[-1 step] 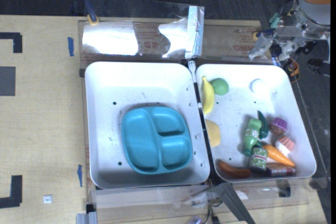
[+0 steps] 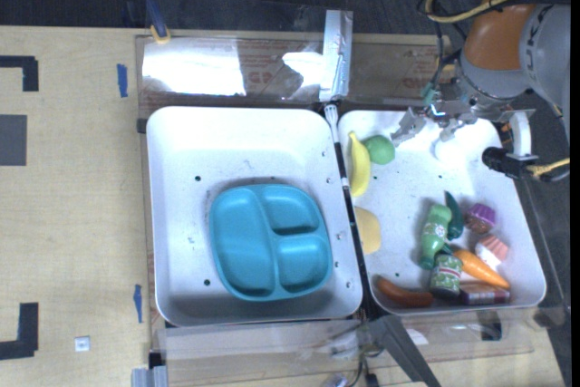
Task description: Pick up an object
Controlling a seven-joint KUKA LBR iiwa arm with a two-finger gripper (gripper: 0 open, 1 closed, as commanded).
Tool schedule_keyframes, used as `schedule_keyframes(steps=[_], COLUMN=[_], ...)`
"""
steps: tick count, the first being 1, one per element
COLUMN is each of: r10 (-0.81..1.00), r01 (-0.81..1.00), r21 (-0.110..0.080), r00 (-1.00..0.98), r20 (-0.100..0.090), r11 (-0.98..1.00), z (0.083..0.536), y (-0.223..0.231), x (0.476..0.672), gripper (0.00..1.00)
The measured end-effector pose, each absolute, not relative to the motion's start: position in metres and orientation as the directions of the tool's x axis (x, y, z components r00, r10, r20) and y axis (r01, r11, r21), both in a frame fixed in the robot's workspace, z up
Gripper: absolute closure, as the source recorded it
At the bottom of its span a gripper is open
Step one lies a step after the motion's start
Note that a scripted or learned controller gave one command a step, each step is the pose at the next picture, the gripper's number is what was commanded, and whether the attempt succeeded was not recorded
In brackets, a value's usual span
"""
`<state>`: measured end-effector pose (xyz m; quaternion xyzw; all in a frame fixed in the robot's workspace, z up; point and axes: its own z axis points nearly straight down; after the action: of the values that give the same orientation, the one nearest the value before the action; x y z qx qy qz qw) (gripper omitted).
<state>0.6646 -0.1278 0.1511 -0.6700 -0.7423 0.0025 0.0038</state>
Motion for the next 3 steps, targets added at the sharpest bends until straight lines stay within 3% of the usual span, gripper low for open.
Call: schedule_keyframes(steps=[1, 2, 3], r10=[0.852, 0.741, 0.74], r01=[0.852, 0.741, 0.739], r21=[-0.001, 0.006, 0.015], r00=[-0.524, -0.672, -0.673], r20=[0.001, -0.009, -0.016], r11=[0.524, 0.672, 0.673], z=[0.107, 0.089, 0.101], y=[-0.131, -0.154, -0.152], x=[0.593, 0.511, 0.515], gripper=[0.0, 0.0, 1.0])
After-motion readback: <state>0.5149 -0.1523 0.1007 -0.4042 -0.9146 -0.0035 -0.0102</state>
